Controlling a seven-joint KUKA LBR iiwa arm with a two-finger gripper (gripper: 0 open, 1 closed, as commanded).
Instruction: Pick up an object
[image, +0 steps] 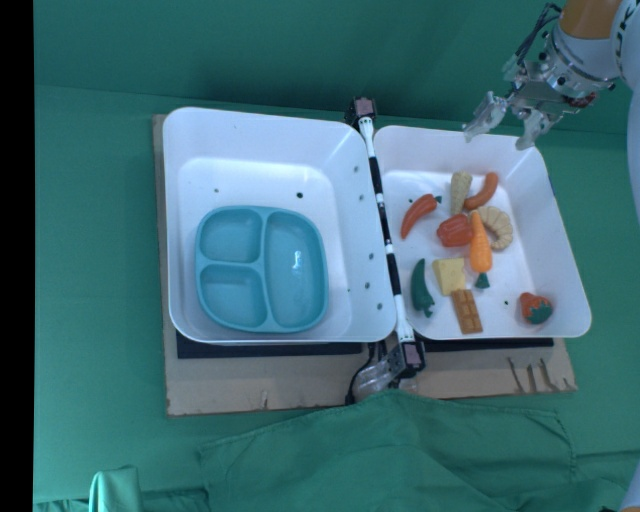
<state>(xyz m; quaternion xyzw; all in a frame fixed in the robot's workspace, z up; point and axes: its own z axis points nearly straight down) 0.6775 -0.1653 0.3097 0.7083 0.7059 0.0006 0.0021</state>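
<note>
My gripper (507, 124) hangs open above the far edge of the right bin (565, 262), nothing between its fingers. Below it lie several toy foods: a red chili (418, 214), a pale corn piece (459, 190), an orange sausage (482, 190), a red tomato-like piece (454, 230), a carrot (481, 250), a beige shell-like piece (499, 227), a green pepper (421, 288), a yellow cheese block (450, 275), a brown biscuit (465, 311) and a strawberry (534, 308).
The left bin (190, 140) holds a teal divided plate (261, 268). A black-and-white hinge bar (384, 225) runs between the bins. Both bins rest on cardboard (260, 385), with green cloth bunched at the front (400, 455).
</note>
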